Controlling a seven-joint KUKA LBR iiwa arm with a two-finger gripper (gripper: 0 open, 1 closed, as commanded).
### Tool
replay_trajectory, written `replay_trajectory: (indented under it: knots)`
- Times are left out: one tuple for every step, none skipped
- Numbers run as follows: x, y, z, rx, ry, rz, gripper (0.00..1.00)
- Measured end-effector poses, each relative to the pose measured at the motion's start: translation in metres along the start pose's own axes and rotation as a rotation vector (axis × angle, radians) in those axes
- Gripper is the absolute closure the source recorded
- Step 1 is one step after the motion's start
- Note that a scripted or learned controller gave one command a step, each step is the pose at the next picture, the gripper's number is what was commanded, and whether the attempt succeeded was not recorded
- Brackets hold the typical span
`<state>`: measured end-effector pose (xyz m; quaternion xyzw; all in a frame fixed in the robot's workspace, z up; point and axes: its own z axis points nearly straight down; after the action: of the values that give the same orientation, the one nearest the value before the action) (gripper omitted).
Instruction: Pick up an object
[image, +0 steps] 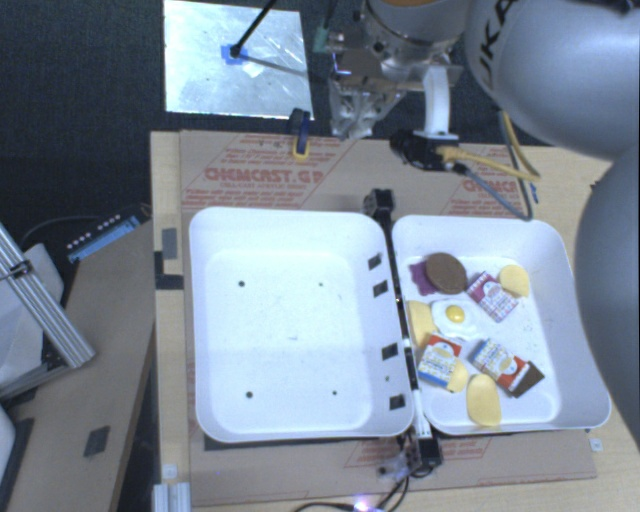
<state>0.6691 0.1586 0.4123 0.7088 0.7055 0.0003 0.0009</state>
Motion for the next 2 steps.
replay_trajectory:
  knots:
    - [0.061,-0.035,-0.012,0.0,0.004,-0.014,1.0]
    - [0.077,0.0,-0.014,-0.002,0.002,-0.01,1.0]
